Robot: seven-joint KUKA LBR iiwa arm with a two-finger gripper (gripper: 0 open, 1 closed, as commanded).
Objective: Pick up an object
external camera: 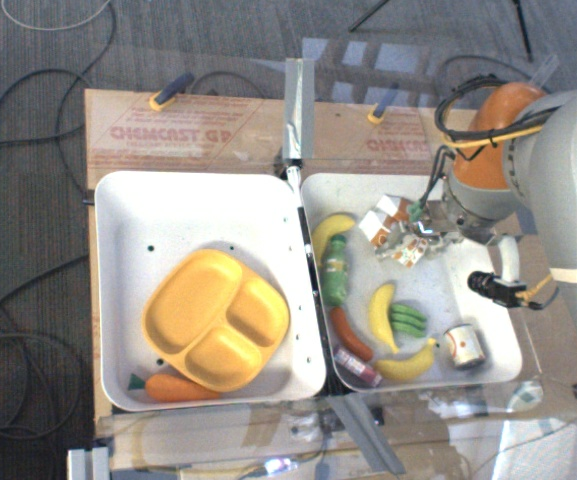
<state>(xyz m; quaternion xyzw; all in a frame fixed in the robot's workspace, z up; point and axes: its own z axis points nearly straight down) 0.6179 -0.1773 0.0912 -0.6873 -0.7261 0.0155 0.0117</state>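
My gripper (426, 230) is down in the right bin (488, 268), near its back wall, against a crumpled silver and white wrapper (393, 230). Its tip merges with the wrapper, so any hold on it is unclear. Further forward in the same bin lie a yellow banana (380, 313), a green bean pod (408, 319), a second banana (408, 364) and a small white can (464, 345). Along the bin's left wall sit a third banana (330, 230), a green bottle (336, 271) and a red sausage (352, 336).
The left bin (128, 218) holds a yellow divided plate (216, 318) and an orange carrot (176, 388) at its front edge. The arm's grey body and orange band (498, 143) stand over the right bin's back right corner. Cables lie on the floor behind.
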